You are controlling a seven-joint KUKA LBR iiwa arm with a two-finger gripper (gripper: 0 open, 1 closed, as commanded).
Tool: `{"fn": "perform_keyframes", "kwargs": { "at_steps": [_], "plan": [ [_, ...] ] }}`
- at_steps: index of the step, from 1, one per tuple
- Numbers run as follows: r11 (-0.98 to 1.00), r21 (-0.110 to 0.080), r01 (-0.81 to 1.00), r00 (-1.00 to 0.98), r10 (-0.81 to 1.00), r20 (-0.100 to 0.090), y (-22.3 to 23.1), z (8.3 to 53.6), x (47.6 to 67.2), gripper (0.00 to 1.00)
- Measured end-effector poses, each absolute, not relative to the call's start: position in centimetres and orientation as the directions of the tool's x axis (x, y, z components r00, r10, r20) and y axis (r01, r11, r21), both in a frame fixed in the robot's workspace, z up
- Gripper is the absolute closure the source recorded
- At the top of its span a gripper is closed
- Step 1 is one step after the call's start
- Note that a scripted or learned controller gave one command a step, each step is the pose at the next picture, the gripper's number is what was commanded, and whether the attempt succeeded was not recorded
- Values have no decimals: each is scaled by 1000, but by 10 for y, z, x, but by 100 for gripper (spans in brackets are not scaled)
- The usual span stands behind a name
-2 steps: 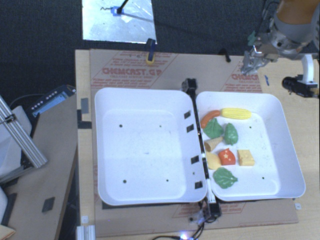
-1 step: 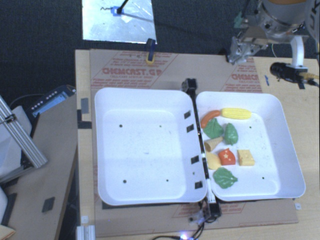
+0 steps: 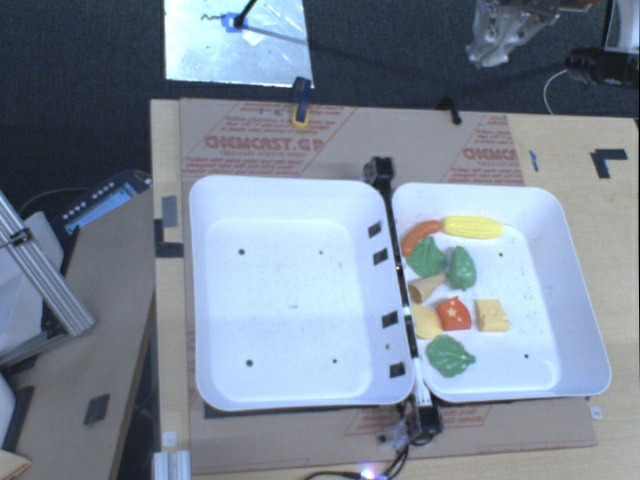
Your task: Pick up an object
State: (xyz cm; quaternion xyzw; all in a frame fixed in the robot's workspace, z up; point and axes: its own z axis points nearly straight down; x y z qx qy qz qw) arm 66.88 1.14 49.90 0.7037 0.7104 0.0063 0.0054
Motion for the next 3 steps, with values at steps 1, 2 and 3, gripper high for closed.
{"fn": "perform_keyframes", "kwargs": {
  "at_steps": [1,2,3],
  "plan": [
    [7,7,1000,-7,1000,1,25,539,645,100],
    [7,2,1000,-7,1000,1,53,536,602,100],
    [0,4,1000,0,1000,-1,38,534,668,100]
  ]
}}
